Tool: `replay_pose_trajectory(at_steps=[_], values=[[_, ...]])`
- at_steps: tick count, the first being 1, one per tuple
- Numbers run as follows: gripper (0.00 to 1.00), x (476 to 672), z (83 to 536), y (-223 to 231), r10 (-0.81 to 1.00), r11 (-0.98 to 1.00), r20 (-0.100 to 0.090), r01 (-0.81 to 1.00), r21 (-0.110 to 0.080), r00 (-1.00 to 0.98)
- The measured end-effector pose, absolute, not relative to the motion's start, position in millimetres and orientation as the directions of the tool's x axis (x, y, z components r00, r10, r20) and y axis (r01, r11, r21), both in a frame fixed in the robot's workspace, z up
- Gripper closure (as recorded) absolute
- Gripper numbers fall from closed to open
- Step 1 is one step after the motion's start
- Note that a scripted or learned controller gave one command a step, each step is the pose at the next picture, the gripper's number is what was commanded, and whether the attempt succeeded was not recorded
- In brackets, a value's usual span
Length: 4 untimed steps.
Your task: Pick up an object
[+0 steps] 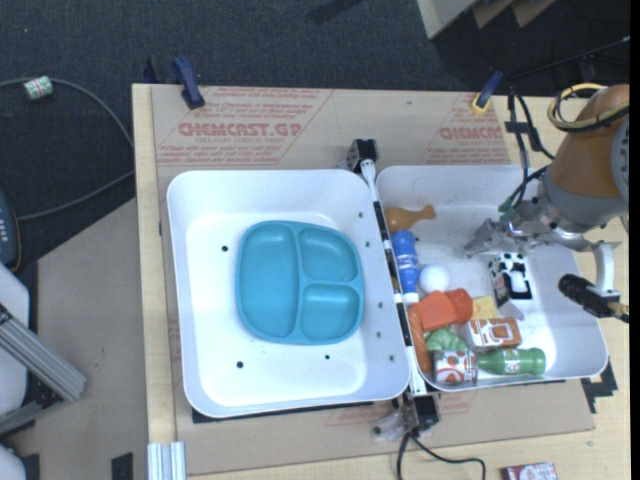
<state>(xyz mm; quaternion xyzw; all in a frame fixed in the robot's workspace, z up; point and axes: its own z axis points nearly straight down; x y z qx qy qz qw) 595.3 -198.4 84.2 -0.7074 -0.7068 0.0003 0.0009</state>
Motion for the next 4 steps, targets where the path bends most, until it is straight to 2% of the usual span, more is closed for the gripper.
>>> replay_pose_trajectory(at_steps=[1, 2, 3, 4], values=[[0.00, 556.4, 84.5, -204.1, 1.000, -0.001, 0.001, 1.000, -0.001, 0.001], [1.00, 557.2, 94.5, -203.7, 1.000, -0.001, 0.001, 1.000, 0.001, 0.001], [1.00, 594.8, 84.8, -129.9, 1.000, 0.002, 0.000, 1.000, 0.002, -0.002], [1.00, 628.5, 185.5, -89.3, 1.000, 0.001, 0.000, 1.000, 0.002, -0.001]])
